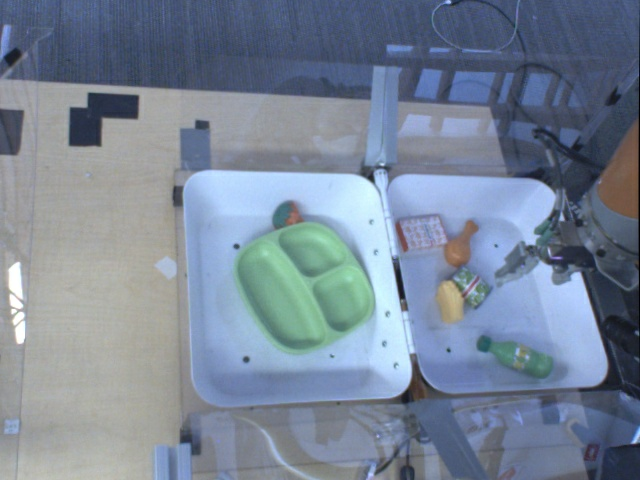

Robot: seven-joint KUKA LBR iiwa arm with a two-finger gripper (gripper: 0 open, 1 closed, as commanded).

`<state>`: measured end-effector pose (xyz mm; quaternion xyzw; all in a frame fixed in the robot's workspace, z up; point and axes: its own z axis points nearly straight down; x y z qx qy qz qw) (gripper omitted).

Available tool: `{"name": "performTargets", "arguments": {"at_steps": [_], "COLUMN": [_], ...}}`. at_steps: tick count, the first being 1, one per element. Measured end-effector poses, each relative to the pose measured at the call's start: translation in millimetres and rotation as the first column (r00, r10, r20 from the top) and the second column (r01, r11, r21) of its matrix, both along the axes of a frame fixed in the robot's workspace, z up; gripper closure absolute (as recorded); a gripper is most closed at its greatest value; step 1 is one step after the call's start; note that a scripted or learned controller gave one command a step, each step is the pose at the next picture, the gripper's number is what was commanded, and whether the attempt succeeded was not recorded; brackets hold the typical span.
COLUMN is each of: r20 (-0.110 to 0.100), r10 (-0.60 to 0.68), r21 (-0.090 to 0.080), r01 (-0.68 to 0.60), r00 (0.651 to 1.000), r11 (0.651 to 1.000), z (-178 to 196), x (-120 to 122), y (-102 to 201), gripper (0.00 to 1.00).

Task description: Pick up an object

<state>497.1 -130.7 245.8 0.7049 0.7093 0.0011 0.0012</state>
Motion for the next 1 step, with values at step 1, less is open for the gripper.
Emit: {"name": "performTargets", "arguments": {"at_steps": [1], "r20": [-0.001], "r10": [-0.091], "r21": [0.001], "r01": [0.091], "r00": [0.996], "r11": [0.996], "z": [-134.2], "x": [30.1], "y": [24.0], "gripper": [0.0]}}
